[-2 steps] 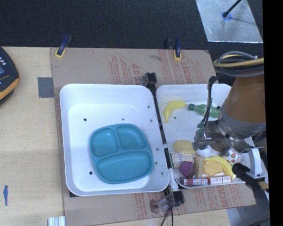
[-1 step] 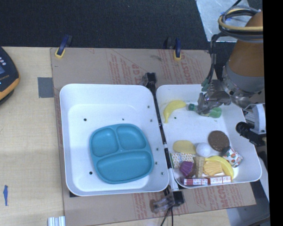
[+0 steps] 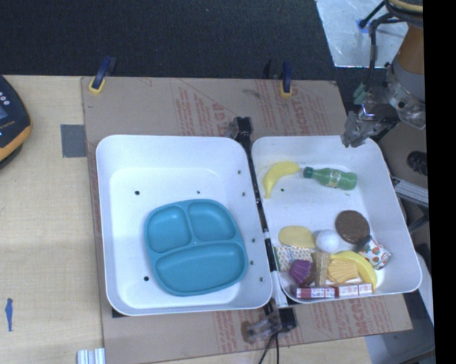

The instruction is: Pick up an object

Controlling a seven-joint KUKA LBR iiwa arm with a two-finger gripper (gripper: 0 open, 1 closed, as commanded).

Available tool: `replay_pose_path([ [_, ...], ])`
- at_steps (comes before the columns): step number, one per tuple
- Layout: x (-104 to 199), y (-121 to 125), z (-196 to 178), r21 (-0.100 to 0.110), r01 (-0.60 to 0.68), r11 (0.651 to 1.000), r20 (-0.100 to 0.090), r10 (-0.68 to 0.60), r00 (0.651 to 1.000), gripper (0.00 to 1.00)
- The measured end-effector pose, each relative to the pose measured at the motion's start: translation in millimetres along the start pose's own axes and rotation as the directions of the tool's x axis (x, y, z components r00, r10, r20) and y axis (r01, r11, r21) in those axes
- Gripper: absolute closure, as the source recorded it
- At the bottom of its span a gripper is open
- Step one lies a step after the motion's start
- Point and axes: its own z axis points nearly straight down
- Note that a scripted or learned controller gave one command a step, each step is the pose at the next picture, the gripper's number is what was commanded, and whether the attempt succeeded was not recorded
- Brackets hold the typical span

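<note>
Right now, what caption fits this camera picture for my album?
Robot gripper hovers by the right bin's corner, above a banana and green bottle; blue plate waits in the left bin.

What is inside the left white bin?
Inside the left bin lies a blue divided plate. The bin floor under the plate is covered.

Two white plastic bins (image 3: 117, 219); in the left one a teal divided plate (image 3: 195, 246), and in the right a yellow banana (image 3: 278, 173), a green bottle (image 3: 331, 177) and a brown round cookie (image 3: 353, 227).
</note>
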Motion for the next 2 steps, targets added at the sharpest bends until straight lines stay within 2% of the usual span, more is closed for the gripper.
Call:
replay_pose_path([
  [1, 72.2, -18.6, 66.9, 0.015, 0.009, 1.0, -0.008, -0.009, 1.0, 1.0],
  [2, 20.9, -70.7, 59.3, 0.012, -0.002, 1.0, -0.003, 0.002, 1.0, 1.0],
])
